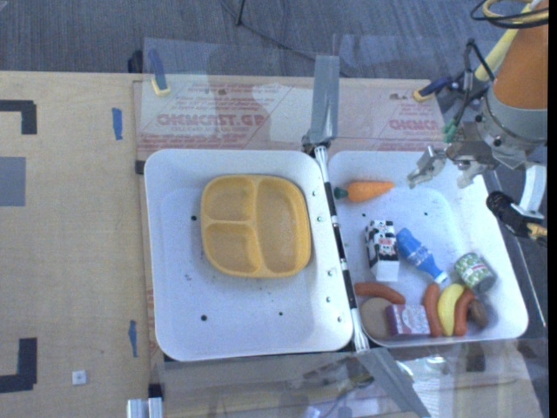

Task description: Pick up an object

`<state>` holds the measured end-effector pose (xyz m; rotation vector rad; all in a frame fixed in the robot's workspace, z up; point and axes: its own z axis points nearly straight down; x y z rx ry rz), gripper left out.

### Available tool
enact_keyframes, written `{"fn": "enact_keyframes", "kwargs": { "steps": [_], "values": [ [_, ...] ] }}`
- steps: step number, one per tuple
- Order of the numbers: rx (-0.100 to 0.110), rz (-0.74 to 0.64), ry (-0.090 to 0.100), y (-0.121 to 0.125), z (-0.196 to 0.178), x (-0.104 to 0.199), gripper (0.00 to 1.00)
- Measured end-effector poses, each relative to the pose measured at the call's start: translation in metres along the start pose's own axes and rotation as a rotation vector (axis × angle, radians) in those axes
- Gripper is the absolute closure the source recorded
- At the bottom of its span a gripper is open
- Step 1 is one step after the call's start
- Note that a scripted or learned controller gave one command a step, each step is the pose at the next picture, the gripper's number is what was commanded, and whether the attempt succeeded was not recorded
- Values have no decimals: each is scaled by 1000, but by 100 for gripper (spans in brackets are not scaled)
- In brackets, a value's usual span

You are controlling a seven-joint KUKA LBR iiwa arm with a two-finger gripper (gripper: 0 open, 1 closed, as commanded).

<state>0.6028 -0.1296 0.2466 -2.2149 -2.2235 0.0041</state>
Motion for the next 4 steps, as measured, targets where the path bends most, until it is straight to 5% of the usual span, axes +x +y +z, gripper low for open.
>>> {"fn": "enact_keyframes", "kwargs": {
  "steps": [1, 2, 3, 4],
  "values": [
    [-2, 56, 0, 12, 147, 26, 0],
    [-18, 140, 0, -47, 159, 21, 0],
    [-19, 148, -2, -47, 152, 16, 100],
    [-4, 298, 0, -25, 40, 69, 100]
  ]
}}
